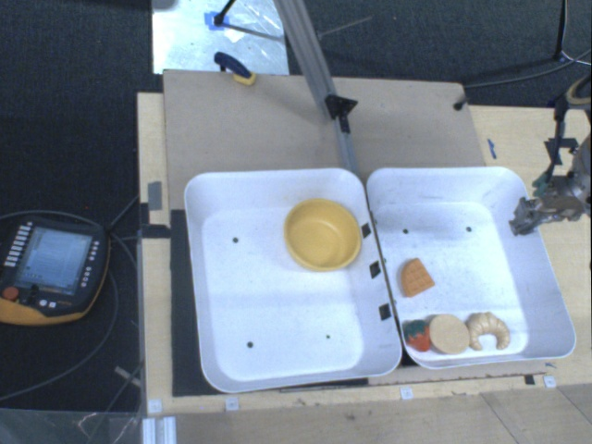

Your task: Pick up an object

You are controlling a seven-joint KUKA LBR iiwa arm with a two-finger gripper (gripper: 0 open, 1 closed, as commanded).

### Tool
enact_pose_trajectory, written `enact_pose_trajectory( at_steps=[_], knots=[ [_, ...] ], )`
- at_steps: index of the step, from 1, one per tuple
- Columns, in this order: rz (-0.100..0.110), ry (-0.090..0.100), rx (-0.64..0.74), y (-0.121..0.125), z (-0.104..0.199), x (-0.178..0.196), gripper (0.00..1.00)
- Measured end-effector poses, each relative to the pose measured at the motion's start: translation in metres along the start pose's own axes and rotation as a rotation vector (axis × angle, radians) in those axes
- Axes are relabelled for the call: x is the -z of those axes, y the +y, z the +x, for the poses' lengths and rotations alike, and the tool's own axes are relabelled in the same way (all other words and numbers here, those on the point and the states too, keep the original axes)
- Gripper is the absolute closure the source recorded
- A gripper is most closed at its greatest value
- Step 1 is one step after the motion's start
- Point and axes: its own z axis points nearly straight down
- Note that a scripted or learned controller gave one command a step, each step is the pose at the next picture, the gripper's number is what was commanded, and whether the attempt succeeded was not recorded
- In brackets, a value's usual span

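My gripper (pixel 524 218) hangs at the right bin's (pixel 546 289) right edge; whether my fingers are apart, I cannot tell. The small orange wedge-shaped toy (pixel 416 277) near the bin's left edge looks light and stiff; I would take its flat sides.

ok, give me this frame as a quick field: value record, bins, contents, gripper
left bin: holds a yellow bowl, upright, near the back right corner
right bin: holds four small items, all in the front half
orange wedge: lies alone, near the left wall
round tan disc: front edge, touching a red-and-green piece on its left
croissant: front edge, just right of the disc
gripper: at the right bin's right rim, nothing seen between its fingers
pick status: not yet done
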Motion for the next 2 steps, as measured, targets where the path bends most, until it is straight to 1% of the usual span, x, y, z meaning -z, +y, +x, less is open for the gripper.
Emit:
enact_pose_trajectory(
  at_steps=[1, 2],
  knots=[
    [0.000, 0.000, 0.000, 0.001, 0.000, 0.053, 1.00],
    [0.004, 0.003, 0.005, 0.016, 0.053, 0.057, 1.00]
  ],
)
